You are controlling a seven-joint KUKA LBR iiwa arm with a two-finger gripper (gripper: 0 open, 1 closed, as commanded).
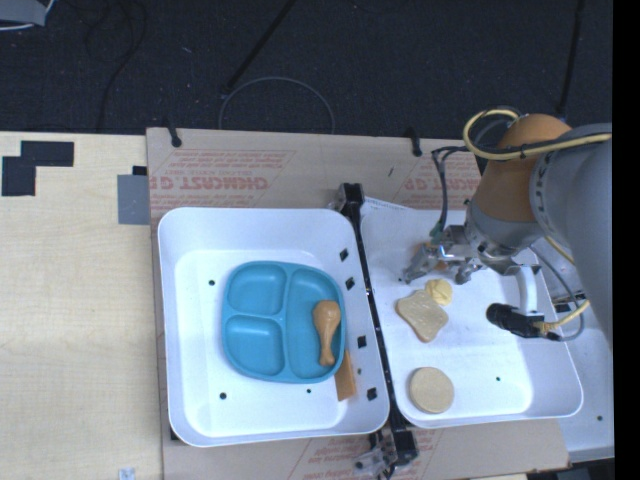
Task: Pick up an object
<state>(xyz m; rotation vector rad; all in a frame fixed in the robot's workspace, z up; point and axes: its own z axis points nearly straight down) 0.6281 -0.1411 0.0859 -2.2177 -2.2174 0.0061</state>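
My gripper (440,267) hangs over the back of the right bin (560,388), its fingers spread and nothing between them. Just below it lies a small yellow piece (438,290), touching a tan bread slice (422,317). A round beige biscuit (432,389) rests nearer the bin's front. In the left bin (190,268) a blue divided plate (262,320) carries a toy chicken drumstick (327,329) in its right compartment.
A thin brown stick (345,378) leans by the blue plate's front right edge. A black divider (364,298) runs between the bins. A black fitting with a yellow cable (520,319) hangs from the arm over the right bin's right side.
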